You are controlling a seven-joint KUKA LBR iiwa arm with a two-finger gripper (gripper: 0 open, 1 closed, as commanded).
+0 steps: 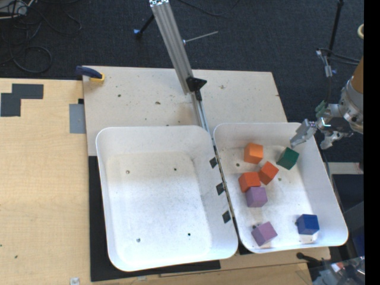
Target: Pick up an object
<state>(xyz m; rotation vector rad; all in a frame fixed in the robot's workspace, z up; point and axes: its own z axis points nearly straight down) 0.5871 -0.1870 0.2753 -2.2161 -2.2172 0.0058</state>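
So the arm is reaching in from the right and the gripper is hanging over the top right edge of the right bin. The claw is looking spread wide to me, two fingers splayed apart with nothing sitting between them. One fingertip is pointing down at the green block, just beside its upper corner, and I can't tell if it's actually touching.

All the blocks are sitting in that right bin. An orange block is lying left of the green one. A darker orange block is sitting tilted just below the green one, and another darker orange one is right next to it, touching a purple block underneath. A second purple block is lying near the front rim, and a blue block is parked in the front right corner.

The left bin is sitting snug against the right one. A slanted metal rail is leaning up behind both of them.
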